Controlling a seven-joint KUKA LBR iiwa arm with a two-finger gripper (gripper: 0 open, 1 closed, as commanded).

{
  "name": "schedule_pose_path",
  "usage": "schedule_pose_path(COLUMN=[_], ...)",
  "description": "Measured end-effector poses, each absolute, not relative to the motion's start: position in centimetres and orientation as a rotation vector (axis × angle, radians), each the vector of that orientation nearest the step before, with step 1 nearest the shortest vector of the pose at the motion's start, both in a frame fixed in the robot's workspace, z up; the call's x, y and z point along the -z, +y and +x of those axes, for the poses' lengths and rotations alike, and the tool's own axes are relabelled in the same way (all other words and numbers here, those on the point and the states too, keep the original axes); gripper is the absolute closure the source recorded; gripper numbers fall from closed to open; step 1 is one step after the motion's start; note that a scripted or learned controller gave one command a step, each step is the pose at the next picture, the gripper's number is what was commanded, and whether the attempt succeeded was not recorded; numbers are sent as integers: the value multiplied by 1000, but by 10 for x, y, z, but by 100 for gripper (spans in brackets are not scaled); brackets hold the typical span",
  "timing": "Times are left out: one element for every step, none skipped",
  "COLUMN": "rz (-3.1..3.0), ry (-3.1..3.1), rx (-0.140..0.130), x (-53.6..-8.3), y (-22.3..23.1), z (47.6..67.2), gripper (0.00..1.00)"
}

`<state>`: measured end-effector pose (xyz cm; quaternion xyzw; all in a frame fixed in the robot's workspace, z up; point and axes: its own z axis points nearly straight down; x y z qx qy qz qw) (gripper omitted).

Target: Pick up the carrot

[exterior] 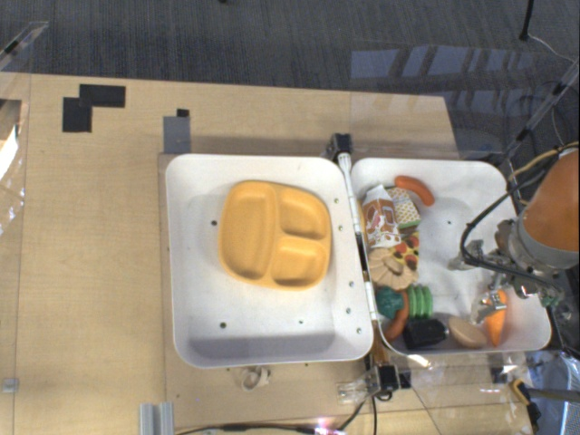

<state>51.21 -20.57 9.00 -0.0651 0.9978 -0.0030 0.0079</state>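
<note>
Found the carrot point(496, 323) at about 4 o'clock in the right bin point(453, 167), close to that bin's wall, standing roughly on end in the slanted view with its orange body pointing toward 6 o'clock. Saw the gripper point(494, 295) right over the carrot's upper end, at 12 o'clock from it, seemingly in contact or just short of it; could not tell which. Could not tell how far the jaws stood apart either, hidden as they were among grey metal and dark cables, nor whether the carrot sat between them. Followed the arm up toward 1 o'clock to its orange band point(553, 211) at the bin's 3 o'clock side. Noted a tan rounded piece point(467, 334) just beside the carrot at 9 o'clock, and a black object point(424, 333) farther along the same way. Noted a green ribbed piece point(419, 299) above that, near the bin's 7 o'clock corner. Noted a labelled can point(381, 217) lying along the 9 o'clock wall and a red sausage point(414, 189) toward 11 o'clock, both well apart from the carrot. Saw a yellow divided tray point(272, 234) lying in the middle of the left bin point(190, 243).
</note>
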Motion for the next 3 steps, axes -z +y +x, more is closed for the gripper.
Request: schedule_pose_path(rz=[-204,-204,-204], ry=[3119,3119,3119], rx=[9,9,9], x=[-90,-90,-90], y=[-206,-206,-206], z=[512,512,512], gripper=[0,0,0])
